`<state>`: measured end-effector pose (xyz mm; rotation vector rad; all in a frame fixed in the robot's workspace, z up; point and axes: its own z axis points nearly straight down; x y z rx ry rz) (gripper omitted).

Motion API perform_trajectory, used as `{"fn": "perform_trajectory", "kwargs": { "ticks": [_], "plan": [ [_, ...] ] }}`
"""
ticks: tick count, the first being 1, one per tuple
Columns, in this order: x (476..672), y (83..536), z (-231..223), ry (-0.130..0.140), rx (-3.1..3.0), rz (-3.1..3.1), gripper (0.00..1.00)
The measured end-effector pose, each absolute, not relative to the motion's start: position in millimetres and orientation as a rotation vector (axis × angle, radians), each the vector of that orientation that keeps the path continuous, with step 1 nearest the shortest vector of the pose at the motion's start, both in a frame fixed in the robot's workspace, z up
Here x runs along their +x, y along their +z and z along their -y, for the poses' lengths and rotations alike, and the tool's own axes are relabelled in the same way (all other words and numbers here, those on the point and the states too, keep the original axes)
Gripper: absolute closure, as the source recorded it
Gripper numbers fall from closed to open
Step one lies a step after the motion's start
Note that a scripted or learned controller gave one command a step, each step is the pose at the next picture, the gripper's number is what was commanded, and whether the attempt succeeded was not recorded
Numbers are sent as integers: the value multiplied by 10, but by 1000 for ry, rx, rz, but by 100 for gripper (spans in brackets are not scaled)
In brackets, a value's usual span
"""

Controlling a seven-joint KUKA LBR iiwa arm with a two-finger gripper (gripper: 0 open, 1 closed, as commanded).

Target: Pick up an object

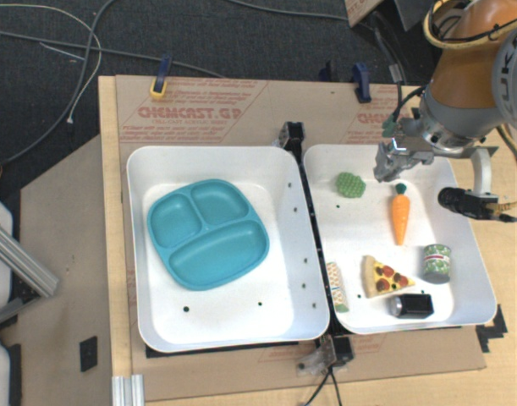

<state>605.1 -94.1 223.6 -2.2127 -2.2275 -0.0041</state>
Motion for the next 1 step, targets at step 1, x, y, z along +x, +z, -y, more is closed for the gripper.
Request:
{"fn": "perform_trajectory", "kwargs": {
  "ticks": [1],
  "plan": [
    [6203, 2328, 373, -6, -2213, 2230, 100]
  ]
}}
